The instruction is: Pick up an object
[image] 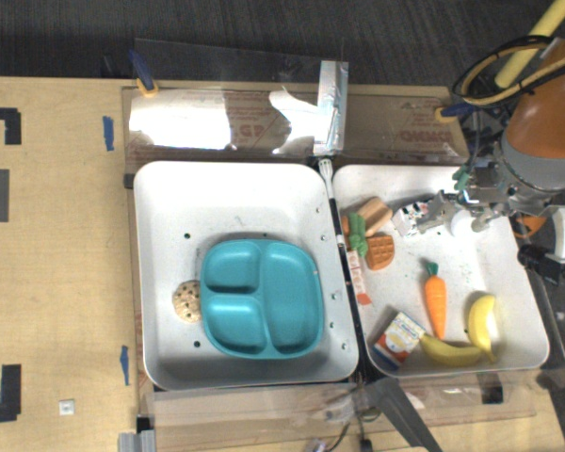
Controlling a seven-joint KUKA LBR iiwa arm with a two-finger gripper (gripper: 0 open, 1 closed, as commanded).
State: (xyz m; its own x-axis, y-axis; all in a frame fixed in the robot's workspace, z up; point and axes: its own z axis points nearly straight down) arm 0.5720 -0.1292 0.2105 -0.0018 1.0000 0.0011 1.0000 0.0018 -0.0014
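A cookie (186,300) is lying by the left bin's (160,196) left wall, beside a teal tray (261,296). Waffle (380,250), carrot (435,298) and banana (471,335) are waiting in the right bin (532,347), likely pick candidates. The hand (433,215) is hovering near that bin's far edge; its spread cannot be judged.

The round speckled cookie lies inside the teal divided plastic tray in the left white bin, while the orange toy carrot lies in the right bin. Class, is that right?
Not quite. The camera view shows the round speckled cookie on the left white bin's floor, beside the teal divided plastic tray's left edge, not inside it. The orange toy carrot does lie in the right bin.
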